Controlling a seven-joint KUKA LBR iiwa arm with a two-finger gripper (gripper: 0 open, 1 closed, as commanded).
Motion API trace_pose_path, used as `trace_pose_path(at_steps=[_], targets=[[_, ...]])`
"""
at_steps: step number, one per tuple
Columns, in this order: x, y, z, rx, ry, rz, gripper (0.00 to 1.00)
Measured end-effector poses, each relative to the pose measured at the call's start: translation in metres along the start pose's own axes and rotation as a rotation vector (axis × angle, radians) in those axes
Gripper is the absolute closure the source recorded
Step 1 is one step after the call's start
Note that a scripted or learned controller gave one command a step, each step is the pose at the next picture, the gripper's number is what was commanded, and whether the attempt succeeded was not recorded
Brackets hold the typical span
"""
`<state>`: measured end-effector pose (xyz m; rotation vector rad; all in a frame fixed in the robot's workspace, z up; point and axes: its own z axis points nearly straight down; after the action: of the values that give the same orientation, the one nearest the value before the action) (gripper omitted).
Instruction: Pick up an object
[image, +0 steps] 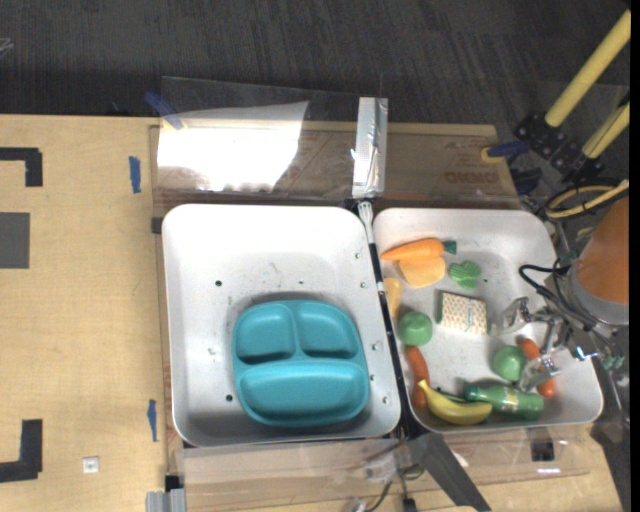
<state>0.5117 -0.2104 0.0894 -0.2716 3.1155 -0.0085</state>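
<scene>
The right bin (500, 232) holds several toy foods: an orange carrot (412, 248) on a yellow-orange piece (424, 268), a small green piece (464, 271), a speckled cracker block (463, 313), a green lime (415, 327), a banana (452, 406), a green bottle-like item (508, 399) and a green ball (507, 362). My gripper (536, 335) hangs low over that bin's right side, just right of the green ball and over small orange-red pieces (546, 384). The orange band of the arm (606, 268) sits above it at the right edge.
The left bin (190, 300) carries a teal divided tray (298, 360). A thin orange stick (418, 362) lies beside the divider wall between the bins. Black cables (545, 272) loop over the right bin's rim. Yellow bars (590, 65) stand at the top right.
</scene>
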Motion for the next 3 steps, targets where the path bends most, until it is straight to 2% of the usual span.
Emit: trace_pose_path(at_steps=[1,2,3], targets=[[0.014,0.012,-0.003,0.006,-0.016,0.081,0.00],[-0.013,-0.015,0.001,-0.002,0.002,-0.028,0.00],[0.009,0.011,-0.002,0.005,-0.012,-0.096,0.00]])
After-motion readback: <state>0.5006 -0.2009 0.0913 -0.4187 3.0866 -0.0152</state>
